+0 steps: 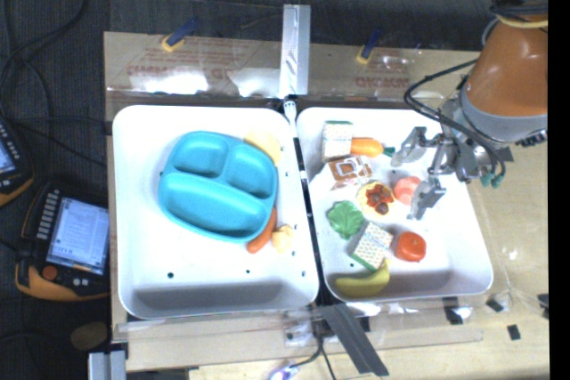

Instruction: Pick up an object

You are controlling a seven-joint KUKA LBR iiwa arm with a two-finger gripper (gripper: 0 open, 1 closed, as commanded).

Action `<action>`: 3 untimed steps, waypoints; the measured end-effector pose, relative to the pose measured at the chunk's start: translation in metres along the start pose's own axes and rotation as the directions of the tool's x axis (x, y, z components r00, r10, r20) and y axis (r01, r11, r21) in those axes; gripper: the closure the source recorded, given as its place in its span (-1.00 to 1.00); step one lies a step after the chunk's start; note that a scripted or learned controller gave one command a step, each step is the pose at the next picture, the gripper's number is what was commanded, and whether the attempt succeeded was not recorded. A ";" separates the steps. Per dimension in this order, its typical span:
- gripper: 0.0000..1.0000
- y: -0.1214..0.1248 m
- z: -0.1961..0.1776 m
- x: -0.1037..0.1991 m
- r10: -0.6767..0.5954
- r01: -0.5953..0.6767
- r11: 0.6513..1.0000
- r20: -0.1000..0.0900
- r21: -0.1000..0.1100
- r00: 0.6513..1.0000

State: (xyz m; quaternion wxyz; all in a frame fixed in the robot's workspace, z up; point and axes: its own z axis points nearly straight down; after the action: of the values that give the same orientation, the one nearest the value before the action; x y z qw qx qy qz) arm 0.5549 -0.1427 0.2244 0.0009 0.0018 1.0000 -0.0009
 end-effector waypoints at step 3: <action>-1.00 -0.074 0.135 -0.030 0.507 -0.507 0.862 0.012 -0.002 0.862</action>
State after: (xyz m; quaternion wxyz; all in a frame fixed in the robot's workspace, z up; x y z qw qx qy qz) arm 0.5847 -0.2169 0.0894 0.0072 0.2645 0.9644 -0.0013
